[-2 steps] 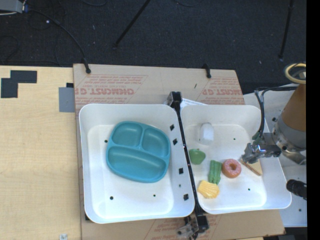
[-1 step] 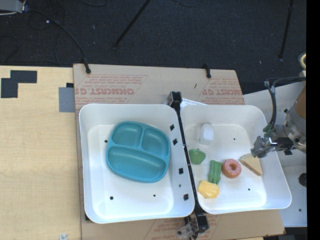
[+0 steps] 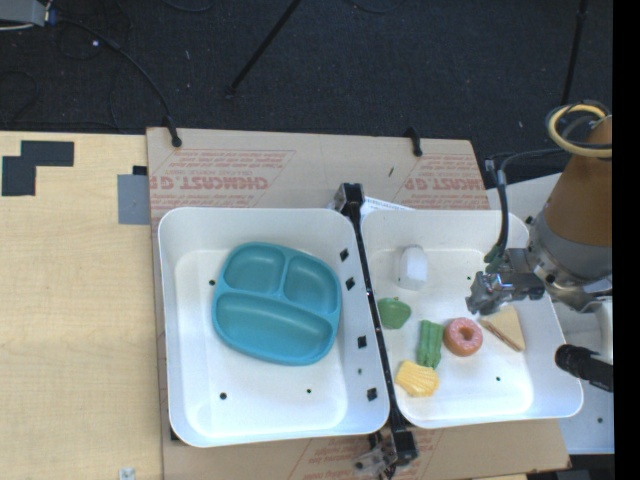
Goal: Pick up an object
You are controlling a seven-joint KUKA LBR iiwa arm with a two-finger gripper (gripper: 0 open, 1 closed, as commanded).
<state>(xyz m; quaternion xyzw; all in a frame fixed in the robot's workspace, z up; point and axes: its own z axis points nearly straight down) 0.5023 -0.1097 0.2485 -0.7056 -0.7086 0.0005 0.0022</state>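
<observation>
The right bin [image 3: 470,408] holds several toy foods: a white piece [image 3: 412,264] at the back, a green leafy piece [image 3: 394,314], a green pod [image 3: 430,343], a pink frosted donut [image 3: 462,336], a yellow piece [image 3: 417,379] and a tan sandwich wedge [image 3: 504,328]. My gripper [image 3: 489,298] hangs low over the right side of this bin, just above the donut and the wedge. Nothing shows between its fingertips.
The left bin [image 3: 190,398] holds a teal divided plate [image 3: 275,303]. A black divider [image 3: 362,308] runs between the bins. The arm's grey and orange body [image 3: 585,208] stands over the right bin's right rim. Bare wooden bench [image 3: 70,318] lies to the left.
</observation>
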